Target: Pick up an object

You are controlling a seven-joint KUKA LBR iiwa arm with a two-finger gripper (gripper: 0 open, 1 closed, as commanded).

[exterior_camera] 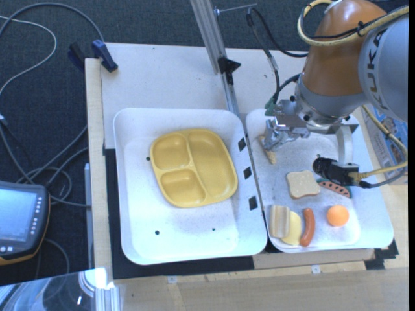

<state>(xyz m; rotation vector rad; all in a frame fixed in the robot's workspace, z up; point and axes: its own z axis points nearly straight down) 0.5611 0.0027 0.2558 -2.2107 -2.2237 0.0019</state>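
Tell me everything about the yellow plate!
The yellow plate looks like smooth plastic, squarish with rounded corners. Raised ridges split it into three compartments: two smaller ones along its left side and one larger on the right. It lies flat, slightly turned, in the left white bin, resting on the bin's floor. The plate has nothing on it.

My bench [162, 63] is a pale, off-white board with a light wooden edge down its left side. Under it lies dark grey carpet [45, 96], where thin pale cables [26, 28] loop about. A blue clamp [104, 54] grips the bench's far left corner. A slanted aluminium post [206, 18] rises from the far side. At the lower left sits a handheld control pendant [19, 219], its screen dimly lit.
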